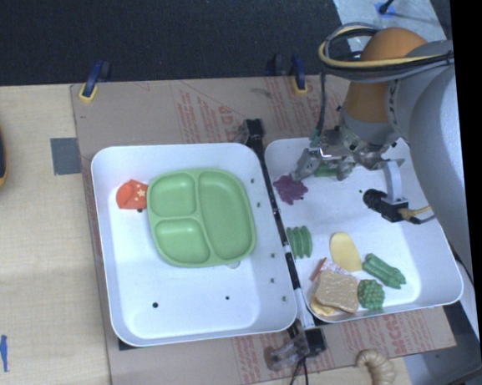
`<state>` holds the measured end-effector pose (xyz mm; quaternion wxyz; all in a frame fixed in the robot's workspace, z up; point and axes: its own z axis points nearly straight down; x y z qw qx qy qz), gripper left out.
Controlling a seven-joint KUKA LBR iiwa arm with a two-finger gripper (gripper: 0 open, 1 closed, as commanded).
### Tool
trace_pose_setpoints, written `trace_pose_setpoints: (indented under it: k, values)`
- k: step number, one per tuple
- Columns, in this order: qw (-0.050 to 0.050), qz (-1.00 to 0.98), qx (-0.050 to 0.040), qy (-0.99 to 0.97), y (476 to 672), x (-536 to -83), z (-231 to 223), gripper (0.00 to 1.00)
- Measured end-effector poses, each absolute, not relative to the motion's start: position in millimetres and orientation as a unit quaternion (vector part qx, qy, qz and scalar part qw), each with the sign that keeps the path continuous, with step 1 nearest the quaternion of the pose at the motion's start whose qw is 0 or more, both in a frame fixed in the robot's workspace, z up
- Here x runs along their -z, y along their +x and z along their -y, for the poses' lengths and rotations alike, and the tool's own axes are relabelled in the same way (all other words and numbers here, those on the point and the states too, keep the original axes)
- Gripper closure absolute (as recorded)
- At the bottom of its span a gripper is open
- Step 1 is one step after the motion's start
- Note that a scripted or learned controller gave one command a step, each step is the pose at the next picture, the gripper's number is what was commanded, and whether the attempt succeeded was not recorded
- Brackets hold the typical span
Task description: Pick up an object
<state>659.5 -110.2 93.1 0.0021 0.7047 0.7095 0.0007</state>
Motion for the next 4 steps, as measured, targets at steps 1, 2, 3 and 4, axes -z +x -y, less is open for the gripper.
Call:
trace_pose_setpoints:
  k: [1, 2, 3, 4]
  values:
    - [-0.006, -0.708, 0.0042, 0.706, 531.1, -91, 95, 0.0]
    - [0.003, -0.709, -0.0011, 0.705, 625.5, -93, 114, 0.0]
    - [0.004, -0.706, 0.0008, 0.708, 657.3, -114, 218, 0.0]
    - [-0.008, -0.708, 0.0034, 0.706, 539.6, -90, 142, 0.0]
